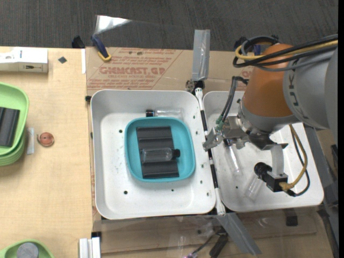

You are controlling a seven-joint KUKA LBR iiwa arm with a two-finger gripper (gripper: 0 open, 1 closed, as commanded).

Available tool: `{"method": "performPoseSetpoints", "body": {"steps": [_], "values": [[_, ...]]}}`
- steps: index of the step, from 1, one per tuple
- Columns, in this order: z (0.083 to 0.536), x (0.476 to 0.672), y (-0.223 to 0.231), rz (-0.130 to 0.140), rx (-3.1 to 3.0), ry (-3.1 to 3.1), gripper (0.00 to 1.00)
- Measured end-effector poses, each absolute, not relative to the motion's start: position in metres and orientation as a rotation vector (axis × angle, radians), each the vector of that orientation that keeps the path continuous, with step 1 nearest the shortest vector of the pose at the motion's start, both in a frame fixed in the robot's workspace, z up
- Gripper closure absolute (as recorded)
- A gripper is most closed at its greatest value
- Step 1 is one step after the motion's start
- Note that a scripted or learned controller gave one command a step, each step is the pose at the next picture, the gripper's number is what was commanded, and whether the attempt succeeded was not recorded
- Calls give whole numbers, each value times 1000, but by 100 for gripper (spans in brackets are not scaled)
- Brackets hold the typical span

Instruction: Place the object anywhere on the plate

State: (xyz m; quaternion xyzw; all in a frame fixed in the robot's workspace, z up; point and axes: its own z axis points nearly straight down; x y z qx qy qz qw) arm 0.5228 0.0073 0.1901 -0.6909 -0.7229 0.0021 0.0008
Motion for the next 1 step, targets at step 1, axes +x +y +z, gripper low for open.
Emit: {"method": "performPoseSetpoints", "body": {"steps": [1], "values": [[190, 553, 58, 7, -2152, -2287, 0]]}}
